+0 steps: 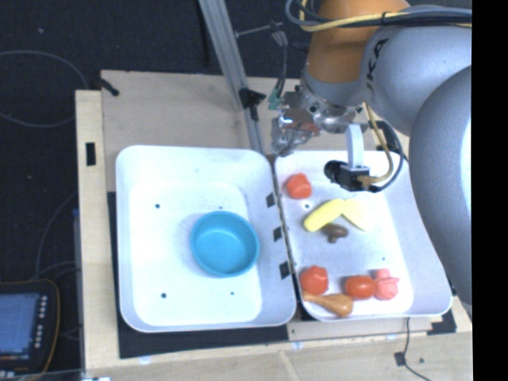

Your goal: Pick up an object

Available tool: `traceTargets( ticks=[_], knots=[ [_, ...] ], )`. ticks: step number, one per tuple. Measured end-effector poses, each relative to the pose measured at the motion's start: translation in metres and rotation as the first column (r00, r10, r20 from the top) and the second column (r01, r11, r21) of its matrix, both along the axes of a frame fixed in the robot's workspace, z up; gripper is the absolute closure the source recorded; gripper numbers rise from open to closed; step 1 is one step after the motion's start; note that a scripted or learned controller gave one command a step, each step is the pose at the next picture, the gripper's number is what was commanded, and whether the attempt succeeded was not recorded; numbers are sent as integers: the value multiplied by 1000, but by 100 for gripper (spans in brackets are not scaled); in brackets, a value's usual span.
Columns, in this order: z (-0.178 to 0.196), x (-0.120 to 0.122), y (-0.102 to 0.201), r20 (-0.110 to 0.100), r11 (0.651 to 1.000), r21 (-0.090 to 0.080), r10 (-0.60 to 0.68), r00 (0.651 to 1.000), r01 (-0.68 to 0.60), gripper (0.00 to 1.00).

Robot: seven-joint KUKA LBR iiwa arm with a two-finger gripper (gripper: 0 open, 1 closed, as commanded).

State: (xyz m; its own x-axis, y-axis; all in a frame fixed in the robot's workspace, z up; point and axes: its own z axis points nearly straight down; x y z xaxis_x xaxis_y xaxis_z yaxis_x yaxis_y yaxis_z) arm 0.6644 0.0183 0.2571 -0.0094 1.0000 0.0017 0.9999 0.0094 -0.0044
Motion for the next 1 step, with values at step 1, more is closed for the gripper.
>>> traceTargets(
  ticks=[1],
  knots=[
    [4, 0, 57, 6, 1000, 1, 1, 1000, -1, 100]
  ],
)
